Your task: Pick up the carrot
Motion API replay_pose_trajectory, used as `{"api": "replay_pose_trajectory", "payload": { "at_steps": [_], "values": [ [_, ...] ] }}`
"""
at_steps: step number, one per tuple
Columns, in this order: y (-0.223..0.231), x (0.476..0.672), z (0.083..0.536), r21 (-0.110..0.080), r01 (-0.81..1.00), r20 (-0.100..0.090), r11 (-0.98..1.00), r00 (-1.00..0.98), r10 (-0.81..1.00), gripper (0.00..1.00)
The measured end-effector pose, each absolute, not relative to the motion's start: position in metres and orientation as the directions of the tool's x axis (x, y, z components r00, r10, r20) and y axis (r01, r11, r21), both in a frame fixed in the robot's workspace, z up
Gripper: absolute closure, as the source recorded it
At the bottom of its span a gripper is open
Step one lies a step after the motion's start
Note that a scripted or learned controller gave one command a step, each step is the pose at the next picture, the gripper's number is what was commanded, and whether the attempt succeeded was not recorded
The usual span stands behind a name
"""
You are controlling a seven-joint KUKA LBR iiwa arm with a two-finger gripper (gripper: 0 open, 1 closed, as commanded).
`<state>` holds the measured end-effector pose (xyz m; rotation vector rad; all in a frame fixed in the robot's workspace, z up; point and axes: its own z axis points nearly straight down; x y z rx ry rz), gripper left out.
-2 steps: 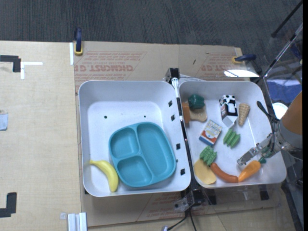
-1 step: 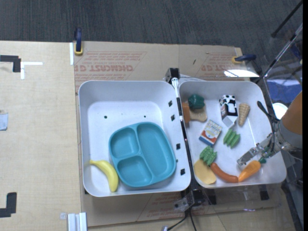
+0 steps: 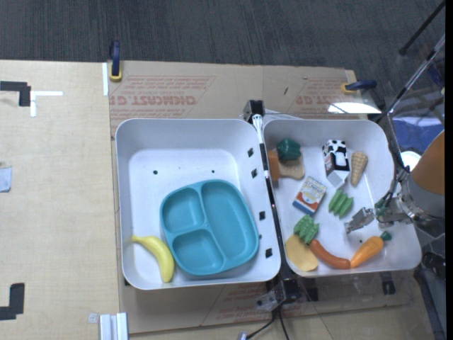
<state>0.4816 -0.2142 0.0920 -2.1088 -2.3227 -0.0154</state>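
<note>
The carrot (image 3: 367, 251) is orange with a small green top. It lies at a slant near the front right corner of the right bin (image 3: 393, 163), its green end pointing up and right. My gripper (image 3: 374, 219) hangs just above and slightly behind the carrot, reaching in from the right over the bin's right wall. It is grey metal and partly blurred against the bin floor. Nothing shows held in it.
A red sausage (image 3: 329, 255), a yellow slice (image 3: 300, 256) and green broccoli (image 3: 306, 229) lie just left of the carrot. Farther back are green beans (image 3: 340, 202), a small carton (image 3: 310, 195), a cow-patterned box (image 3: 335, 156) and a cone (image 3: 358, 167). The left bin (image 3: 138, 147) holds a teal plate (image 3: 209, 227) and a banana (image 3: 160, 255).
</note>
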Motion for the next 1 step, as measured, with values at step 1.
{"api": "replay_pose_trajectory", "payload": {
  "at_steps": [1],
  "values": [
    [-0.2172, 0.4783, 0.0906, -0.004, 0.963, 0.008, 0.27, -0.27, 0.963, 0.0]
  ]
}}
